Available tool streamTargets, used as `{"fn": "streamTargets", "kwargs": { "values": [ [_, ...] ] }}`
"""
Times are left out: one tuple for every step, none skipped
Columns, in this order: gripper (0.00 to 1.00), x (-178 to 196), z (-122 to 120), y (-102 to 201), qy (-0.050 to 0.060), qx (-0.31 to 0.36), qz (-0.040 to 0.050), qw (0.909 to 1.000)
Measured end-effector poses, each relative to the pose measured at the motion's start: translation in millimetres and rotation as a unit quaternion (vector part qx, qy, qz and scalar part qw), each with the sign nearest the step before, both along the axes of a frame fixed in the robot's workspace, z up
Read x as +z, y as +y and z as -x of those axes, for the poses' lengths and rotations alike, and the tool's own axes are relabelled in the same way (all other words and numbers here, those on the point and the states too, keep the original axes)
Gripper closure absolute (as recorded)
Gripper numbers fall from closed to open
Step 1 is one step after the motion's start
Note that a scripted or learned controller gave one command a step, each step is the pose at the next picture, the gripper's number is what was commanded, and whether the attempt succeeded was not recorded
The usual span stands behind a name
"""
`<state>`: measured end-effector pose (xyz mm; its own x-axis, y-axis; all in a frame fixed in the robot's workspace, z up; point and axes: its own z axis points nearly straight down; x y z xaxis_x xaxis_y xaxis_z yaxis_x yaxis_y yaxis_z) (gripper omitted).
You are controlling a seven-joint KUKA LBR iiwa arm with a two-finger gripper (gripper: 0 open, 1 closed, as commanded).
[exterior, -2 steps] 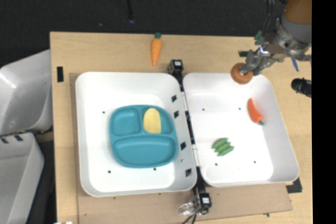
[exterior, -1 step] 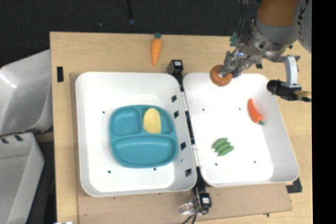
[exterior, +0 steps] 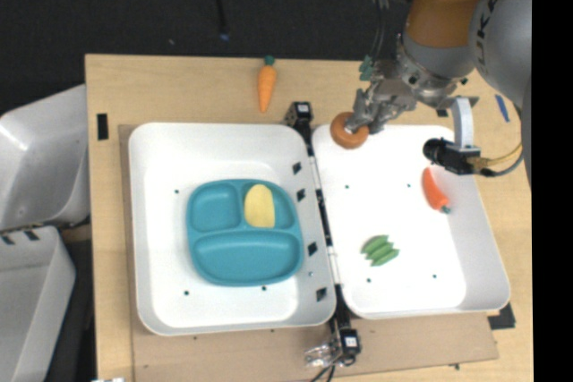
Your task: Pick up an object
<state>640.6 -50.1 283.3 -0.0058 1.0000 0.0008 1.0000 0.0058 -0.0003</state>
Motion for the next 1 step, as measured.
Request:
{"fn": "streamTargets", "kwargs": {
  "values": [
    [1.00,-5.3,5.0,49.6,0.001,0.000,0.0005,1.0000]
  ]
}}
